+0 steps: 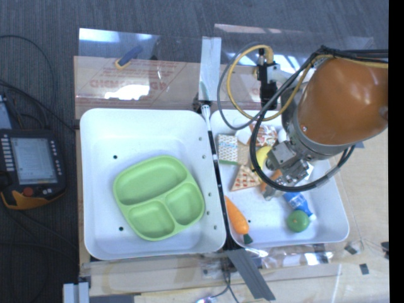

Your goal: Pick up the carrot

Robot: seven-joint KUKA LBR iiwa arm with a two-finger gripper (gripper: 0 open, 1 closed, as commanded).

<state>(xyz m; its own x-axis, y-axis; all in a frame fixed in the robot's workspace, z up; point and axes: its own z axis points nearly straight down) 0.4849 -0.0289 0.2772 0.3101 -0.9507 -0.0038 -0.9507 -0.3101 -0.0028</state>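
An orange carrot (237, 218) with a dark green stem end lies in the right bin (334, 219), against its near-left corner. My gripper (278, 183) hangs over the middle of that bin, up and to the right of the carrot and apart from it. The arm's orange band and grey wrist cover the fingers, so their state is hidden. Nothing shows held.
The left bin (101, 144) holds a green divided plate (159, 196). Around the gripper lie a pizza-slice toy (245, 178), a patterned cracker (227, 147), a yellow item (261, 158), a blue-and-white item (295, 201) and a green ball (298, 221). Cables loop behind the arm.
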